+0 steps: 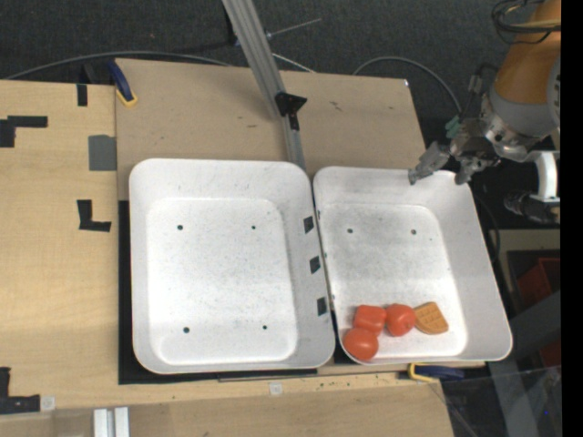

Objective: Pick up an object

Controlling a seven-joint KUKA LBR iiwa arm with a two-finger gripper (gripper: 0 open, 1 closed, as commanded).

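The wooden worktop [55,244] runs out to nine o'clock, marked with strips of black tape [89,215] and one grey patch [102,152]. Just right of it sits the left bin [219,178], a shallow white tray whose speckled floor carries nothing. A slanted metal rail [258,48] drops from twelve o'clock to the point where the two bins meet.

The right bin [392,185] lies edge to edge with the left one. At its six o'clock end, against the near wall, four small things are bunched together: an orange-red piece [362,343] nearest the corner, a second red piece [369,317] just above it and touching it, a third red piece [400,320] beside that, and a tan, biscuit-like piece [431,319] at the right of the row, touching the third.

At the bin's one o'clock corner hangs the pincer [435,172], its two dark fingers spread apart with nothing between them, well apart from the cluster. Behind it, toward three o'clock, the arm [526,80] rises with its orange band above the grey wrist.
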